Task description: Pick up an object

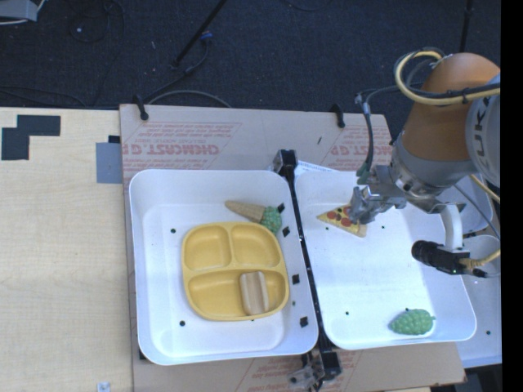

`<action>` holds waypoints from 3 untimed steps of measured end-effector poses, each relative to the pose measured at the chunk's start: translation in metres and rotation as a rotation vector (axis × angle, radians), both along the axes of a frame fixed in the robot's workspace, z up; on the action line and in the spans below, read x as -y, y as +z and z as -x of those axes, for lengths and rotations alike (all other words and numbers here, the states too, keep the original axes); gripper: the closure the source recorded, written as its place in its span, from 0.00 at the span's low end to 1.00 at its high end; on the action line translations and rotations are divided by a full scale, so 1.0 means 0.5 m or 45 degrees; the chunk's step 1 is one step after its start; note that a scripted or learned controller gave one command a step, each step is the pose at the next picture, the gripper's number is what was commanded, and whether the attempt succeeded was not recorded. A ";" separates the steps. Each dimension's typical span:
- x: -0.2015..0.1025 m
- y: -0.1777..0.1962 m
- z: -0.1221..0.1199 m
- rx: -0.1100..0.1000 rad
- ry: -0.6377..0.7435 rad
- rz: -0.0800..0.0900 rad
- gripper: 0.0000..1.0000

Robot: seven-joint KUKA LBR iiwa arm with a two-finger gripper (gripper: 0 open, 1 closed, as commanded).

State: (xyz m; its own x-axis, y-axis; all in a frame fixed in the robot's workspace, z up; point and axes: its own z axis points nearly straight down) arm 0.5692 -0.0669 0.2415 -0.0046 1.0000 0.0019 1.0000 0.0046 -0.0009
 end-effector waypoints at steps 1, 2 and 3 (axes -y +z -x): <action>-0.106 -0.023 0.003 -0.004 -0.002 0.001 1.00; -0.210 -0.009 0.000 -0.003 0.001 0.000 1.00; -0.325 -0.001 -0.016 -0.001 0.001 0.003 1.00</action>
